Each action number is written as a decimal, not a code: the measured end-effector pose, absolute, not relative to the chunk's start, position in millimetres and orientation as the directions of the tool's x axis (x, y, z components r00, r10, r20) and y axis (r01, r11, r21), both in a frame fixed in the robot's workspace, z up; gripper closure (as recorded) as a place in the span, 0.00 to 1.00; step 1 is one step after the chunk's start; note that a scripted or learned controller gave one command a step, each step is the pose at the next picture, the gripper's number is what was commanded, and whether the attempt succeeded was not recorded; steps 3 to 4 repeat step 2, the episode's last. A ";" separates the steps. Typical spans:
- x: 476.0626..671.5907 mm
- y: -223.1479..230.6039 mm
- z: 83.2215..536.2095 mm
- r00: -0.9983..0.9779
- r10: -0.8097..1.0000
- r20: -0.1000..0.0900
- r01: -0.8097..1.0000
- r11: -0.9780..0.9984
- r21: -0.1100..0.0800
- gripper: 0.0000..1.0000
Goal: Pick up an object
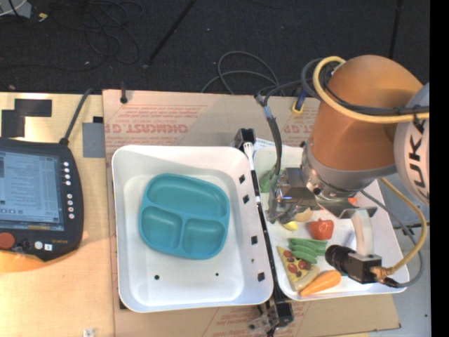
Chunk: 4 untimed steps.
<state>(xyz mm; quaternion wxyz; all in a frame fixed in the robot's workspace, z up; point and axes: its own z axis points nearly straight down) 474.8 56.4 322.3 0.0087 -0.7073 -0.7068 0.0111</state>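
Overhead, the arm (358, 118) comes in from 3 o'clock and hangs low over the right bin (396, 276), its orange band covering much of that bin's far half. The gripper (291, 201) sits at the bin's 9 o'clock side, close to the wall shared with the left bin (130, 258). Its metal parts are crowded and partly shadowed by the wrist, so open or closed cannot be told, and nothing can be seen held in it.

Toy food lies in the near half of the right bin. A tomato (322, 228) rests just at 4 o'clock of the gripper, with a yellow piece (290, 225) beside it at 9 o'clock. A green pod (309, 248) lies at 6 o'clock of the tomato. A pizza slice (297, 264) sits at 7 o'clock of the pod, and a carrot (321, 281) lies near the bin's front rim. A green item (267, 181) shows at the gripper's 10 o'clock, mostly hidden.

The left bin holds a teal plate (184, 215) with three compartments. A tablet (35, 199) lies on the bench at 9 o'clock of that bin.
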 end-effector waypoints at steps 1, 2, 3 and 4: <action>474.8 56.9 322.0 -0.001 1.000 -0.003 1.000 0.001 -0.029 0.00; 474.7 55.5 331.1 -0.005 1.000 -0.004 0.999 0.005 -0.033 1.00; 474.7 55.5 331.1 -0.005 1.000 -0.004 0.999 0.005 -0.033 1.00; 474.7 55.5 331.1 -0.005 1.000 -0.004 0.999 0.005 -0.033 1.00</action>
